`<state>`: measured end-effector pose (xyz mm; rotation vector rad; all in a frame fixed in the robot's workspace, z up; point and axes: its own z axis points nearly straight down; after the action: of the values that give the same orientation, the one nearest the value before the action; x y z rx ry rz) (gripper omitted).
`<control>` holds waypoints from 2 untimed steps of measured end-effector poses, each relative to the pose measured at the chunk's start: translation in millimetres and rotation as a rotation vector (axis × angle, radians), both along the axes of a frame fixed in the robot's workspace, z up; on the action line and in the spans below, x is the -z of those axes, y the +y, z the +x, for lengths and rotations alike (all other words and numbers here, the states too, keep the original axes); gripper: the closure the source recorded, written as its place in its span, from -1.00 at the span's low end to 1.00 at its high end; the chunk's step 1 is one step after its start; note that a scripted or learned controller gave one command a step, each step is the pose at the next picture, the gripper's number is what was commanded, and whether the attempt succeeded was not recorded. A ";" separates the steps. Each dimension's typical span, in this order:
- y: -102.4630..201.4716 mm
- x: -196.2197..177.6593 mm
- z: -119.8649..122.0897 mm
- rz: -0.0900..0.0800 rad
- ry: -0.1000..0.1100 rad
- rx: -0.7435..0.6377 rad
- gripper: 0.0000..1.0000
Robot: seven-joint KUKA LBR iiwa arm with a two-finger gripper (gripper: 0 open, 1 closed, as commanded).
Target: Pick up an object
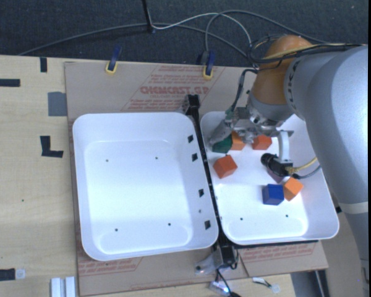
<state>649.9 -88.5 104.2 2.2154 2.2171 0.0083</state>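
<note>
My gripper [234, 130] hangs low over the far left part of the right bin [297, 228]. Right under it lie a dark green block [221, 145] and a small orange block [238, 143], both partly covered by it. Another orange block [262, 143] sits just to the right of them. A larger orange block [225, 166] lies nearer the front, close to the divider. A blue block [272, 194] and an orange block [293, 188] touch each other towards the bin's front right. I see nothing lifted off the bin floor.
The left bin [136, 184] stands beside the right one, with a black clip-lined divider [201, 166] between them. The big grey arm [334, 116] covers the right bin's far right side. Cardboard [154, 91] lies under both bins.
</note>
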 end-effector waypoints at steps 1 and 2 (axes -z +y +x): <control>0.2 -0.1 3.3 0.000 -0.003 0.000 -1.00; 0.3 0.5 3.0 0.000 -0.001 0.000 -1.00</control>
<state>652.9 -88.2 103.7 2.2144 2.2172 0.0097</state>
